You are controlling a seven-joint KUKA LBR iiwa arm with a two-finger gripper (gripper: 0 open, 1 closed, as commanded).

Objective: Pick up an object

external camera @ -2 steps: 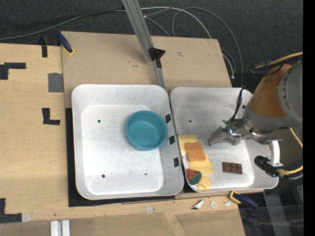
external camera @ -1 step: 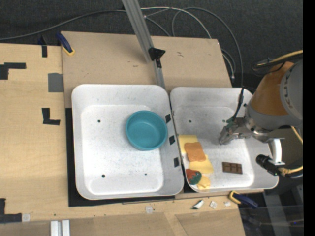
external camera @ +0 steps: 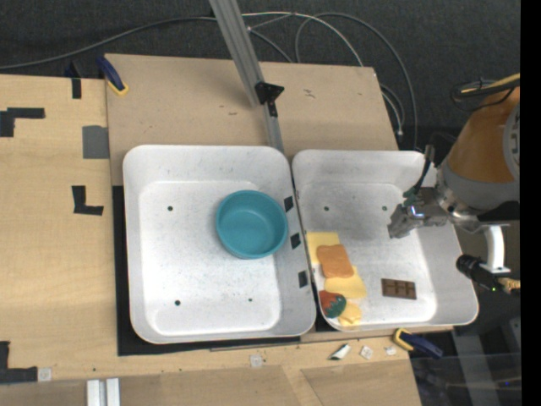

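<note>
The gripper (external camera: 404,222) hangs over the right bin (external camera: 439,311); I cannot tell if it is open or shut. Below it and to its left lie yellow and orange toy food (external camera: 338,269); just below sits a small brown block (external camera: 398,289); far left — a blue bowl (external camera: 250,224) in the left bin (external camera: 152,227). No writing can be read.

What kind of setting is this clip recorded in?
Most likely a robotics lab bench for grasping trials: two shallow white bins side by side on a taped wooden bench, loose cables behind, and toy items such as a blue bowl.
</note>
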